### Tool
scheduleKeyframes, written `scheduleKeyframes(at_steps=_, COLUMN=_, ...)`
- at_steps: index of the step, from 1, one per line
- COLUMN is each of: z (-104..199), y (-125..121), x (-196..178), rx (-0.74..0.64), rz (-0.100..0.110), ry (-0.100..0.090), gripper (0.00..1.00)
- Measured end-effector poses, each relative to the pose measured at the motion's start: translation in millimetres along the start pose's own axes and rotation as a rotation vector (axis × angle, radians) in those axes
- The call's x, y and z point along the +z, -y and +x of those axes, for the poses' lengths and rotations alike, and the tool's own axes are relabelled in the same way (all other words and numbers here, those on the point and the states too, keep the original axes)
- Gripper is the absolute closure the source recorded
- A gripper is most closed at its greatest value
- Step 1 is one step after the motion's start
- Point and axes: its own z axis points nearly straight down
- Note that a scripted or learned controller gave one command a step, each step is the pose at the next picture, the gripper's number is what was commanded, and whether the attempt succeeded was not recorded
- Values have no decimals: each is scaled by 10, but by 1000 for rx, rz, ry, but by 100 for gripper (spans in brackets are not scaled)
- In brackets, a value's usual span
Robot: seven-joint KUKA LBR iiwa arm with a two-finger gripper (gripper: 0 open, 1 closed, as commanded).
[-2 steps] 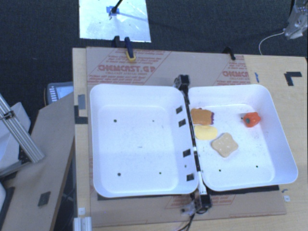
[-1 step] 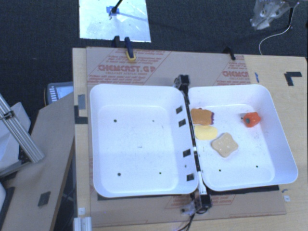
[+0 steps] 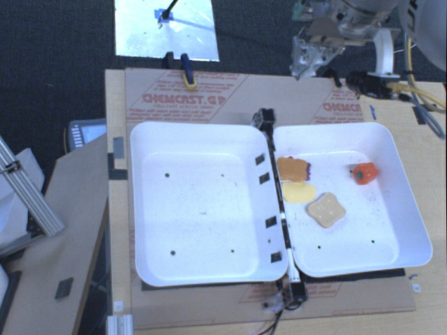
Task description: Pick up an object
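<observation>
The right bin (image 3: 391, 187) holds several small items. An orange-brown piece with a purple edge (image 3: 293, 169) lies near its left wall. A pale yellow flat piece (image 3: 299, 192) sits just below it, and a tan toast-shaped piece (image 3: 326, 210) lies beside that. A red-orange pepper-like item (image 3: 364, 173) rests toward the right. My gripper (image 3: 307, 60) hangs above the bench beyond the far edge of the right bin, well away from all of the items. Nothing is between its fingers that I can see.
The left bin (image 3: 202, 201) sits beside the right one, joined by black clips (image 3: 264, 121) along the shared wall. A shiny metal plate (image 3: 165, 19) lies on the dark floor at the back. Cables (image 3: 412, 89) run at the far right.
</observation>
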Motion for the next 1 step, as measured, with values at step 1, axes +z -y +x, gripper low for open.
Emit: scheduleKeyframes(at_steps=1, z=773, y=-4, x=-532, rx=-1, rz=-18, ry=-1, gripper=100)
